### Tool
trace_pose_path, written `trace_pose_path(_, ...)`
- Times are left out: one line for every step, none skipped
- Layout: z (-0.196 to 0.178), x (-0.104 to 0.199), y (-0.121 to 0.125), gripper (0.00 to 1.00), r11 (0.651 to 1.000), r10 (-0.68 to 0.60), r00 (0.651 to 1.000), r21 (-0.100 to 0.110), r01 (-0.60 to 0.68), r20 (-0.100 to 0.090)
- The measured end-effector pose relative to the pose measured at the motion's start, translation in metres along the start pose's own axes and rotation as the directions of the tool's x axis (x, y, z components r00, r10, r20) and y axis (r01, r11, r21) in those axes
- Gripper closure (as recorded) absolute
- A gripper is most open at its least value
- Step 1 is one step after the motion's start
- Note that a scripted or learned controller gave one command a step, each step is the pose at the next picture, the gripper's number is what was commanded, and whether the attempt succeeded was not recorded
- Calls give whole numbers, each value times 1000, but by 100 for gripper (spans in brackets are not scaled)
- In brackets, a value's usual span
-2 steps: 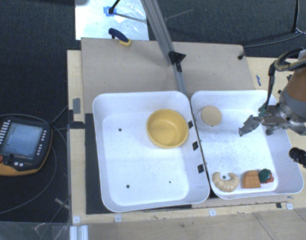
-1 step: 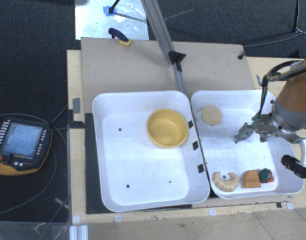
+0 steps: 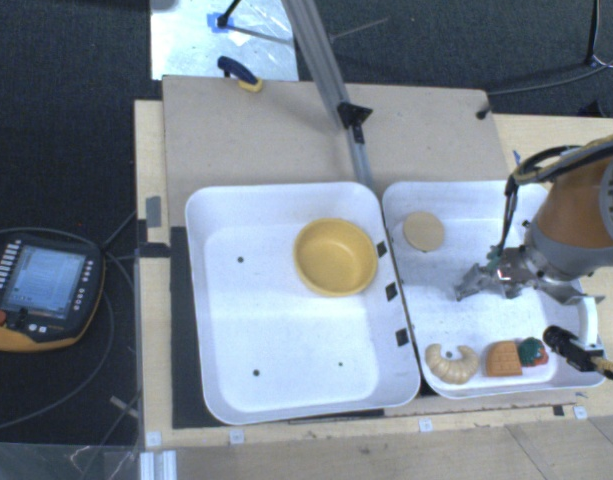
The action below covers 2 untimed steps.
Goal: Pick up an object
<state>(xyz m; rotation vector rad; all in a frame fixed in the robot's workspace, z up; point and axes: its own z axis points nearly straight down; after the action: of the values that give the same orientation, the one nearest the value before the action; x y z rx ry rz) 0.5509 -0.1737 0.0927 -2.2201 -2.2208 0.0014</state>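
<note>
Two shallow white bins stand side by side on the bench: the left white bin (image 3: 226, 368) and the right white bin (image 3: 456, 203). In the left bin there is one round yellow plastic bowl (image 3: 335, 256), upright, near the upper right corner of that bin and close to the wall between the bins.

In the right bin, a flat round tan disc (image 3: 423, 232) lies near the upper left corner. Along the lower edge of this bin three small things lie in a row: a pale curved ridged piece like a shell or croissant (image 3: 452, 363), then just beside it an orange-brown square piece like toast (image 3: 503, 359), and touching this one a small green and red round piece (image 3: 531, 350).

The grey arm with the orange band (image 3: 576, 218) reaches in from the right, above the right bin. Its two-finger gripper (image 3: 483, 281) is low over the middle of the right bin floor, between the tan disc and the row of small things, and apart from all of them. Whether the claw is spread or pressed together I cannot tell; nothing is seen between its tips.

A hand-held control pendant with a screen (image 3: 36, 288) lies on the dark floor at the left of the bench.
</note>
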Motion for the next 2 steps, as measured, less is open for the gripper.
trace_pose_path(-12,0,1,100,1000,0,1000,-3,0,1)
trace_pose_path(-70,0,-7,100,1000,0,1000,-7,0,2)
